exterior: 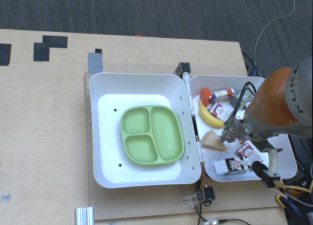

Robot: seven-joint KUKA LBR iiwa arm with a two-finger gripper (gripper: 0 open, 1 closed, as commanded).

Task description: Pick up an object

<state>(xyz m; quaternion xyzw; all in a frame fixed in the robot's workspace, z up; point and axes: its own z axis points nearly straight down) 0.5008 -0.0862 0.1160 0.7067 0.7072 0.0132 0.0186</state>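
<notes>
End effector (229, 135) (open or closed, I cannot tell) hangs just right of the wedge (212, 141), below the banana (209, 116).

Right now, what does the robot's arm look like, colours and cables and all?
The arm is a thick, rounded body, grey, with a broad orange band above the wrist. Black cables loop along its side down toward the gripper, which looks like dark metal hardware at the arm's end.
</notes>
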